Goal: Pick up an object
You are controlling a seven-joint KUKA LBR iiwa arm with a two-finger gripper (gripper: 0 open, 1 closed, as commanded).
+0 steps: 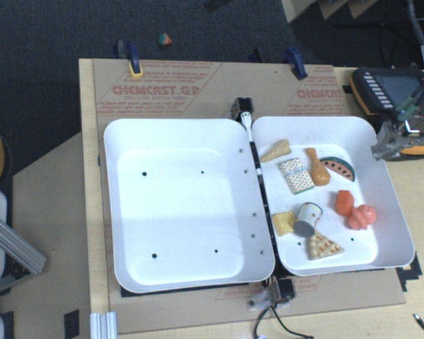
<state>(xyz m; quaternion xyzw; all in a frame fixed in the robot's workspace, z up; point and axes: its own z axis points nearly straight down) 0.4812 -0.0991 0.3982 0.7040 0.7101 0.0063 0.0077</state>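
The right bin (381, 189) holds several small toy foods. A tan bread piece (275, 150) lies at its far left, beside a checkered packet (295, 175), an orange drumstick (316, 167) and a watermelon slice (338, 167). Nearer the front are a red piece (345, 202), a pink-red lump (361, 217), a grey can (307, 219) on its side, a yellow wedge (283, 223) and a waffle-like triangle (324, 246). My gripper (386, 145) hangs at the bin's far right rim, apart from all the objects, with nothing seen in it.
The left bin (127, 140) sits against the right one on a brown board (162, 87) held by blue clamps (133, 56). A black handheld unit (383, 90) lies at the far right of the bench. A small coloured ball (165, 39) rests on the dark floor.
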